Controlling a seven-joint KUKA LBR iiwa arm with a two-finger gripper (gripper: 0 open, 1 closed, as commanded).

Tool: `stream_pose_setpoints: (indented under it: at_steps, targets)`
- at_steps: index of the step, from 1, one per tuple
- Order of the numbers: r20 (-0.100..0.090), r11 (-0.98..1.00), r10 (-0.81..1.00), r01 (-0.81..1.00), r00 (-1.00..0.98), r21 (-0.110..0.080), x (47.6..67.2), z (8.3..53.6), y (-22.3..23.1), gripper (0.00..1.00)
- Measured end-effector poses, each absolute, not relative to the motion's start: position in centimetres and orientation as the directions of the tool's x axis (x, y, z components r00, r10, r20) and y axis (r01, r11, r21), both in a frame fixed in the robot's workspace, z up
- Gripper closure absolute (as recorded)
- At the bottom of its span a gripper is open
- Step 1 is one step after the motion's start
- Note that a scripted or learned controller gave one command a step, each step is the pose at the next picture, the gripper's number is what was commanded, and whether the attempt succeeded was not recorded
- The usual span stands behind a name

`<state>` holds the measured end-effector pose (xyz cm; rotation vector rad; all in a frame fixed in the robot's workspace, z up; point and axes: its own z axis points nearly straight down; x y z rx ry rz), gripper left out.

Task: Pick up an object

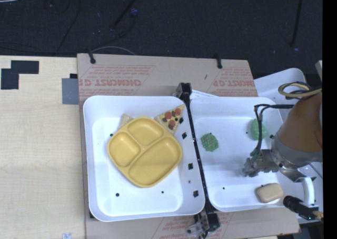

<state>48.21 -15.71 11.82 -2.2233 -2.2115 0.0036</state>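
- Nearest the camera, a pale beige rounded block, like a small bread roll or a bar of soap [270, 192], lies in the near right corner of the right white bin [226, 119].
- Just beyond that block, the grey two-finger gripper [251, 168] is down low over the right bin's floor, near its right side; whether its claw is wide or narrow I cannot tell, and nothing can be seen between the tips.
- Behind the gripper the arm [300, 132] comes in from the right, its orange band showing above the grey wrist, with a black cable looping over it.
- A small dark green knobbly toy, like a broccoli floret [209, 141], sits on the right bin's floor towards its left side, well apart from the gripper.
- A paler green rounded object [256, 129] lies farther back near the right wall, partly behind the cable, so its shape is unclear.
- In the left white bin [97, 180], a yellow plastic plate with three compartments [145, 151] rests tilted across the middle.
- A toy pizza slice with red toppings [171, 117] pokes out at the plate's far right edge, touching it, beside the divider between the bins.
- Both bins sit on a brown cardboard sheet with red printing [158, 77], laid on a light wooden bench [37, 153].
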Motion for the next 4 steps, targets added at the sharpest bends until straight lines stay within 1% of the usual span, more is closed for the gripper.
stream_pose_setpoints:
  at_steps: [1, 2, 3, 4]
  targets:
    - [0.000, 0.002, 1.000, 1.000, -0.002, 0.001, 48.0, 16.2, -15.2, 1.00]
    - [-0.001, 0.002, 1.000, 1.000, -0.002, 0.004, 48.2, 22.5, -15.1, 1.00]
    - [-0.001, 0.002, 1.000, 1.000, -0.002, 0.003, 48.3, 27.8, -15.1, 1.00]
    - [0.002, 0.005, 1.000, 1.000, -0.005, -0.001, 50.3, 28.0, -10.5, 1.00]
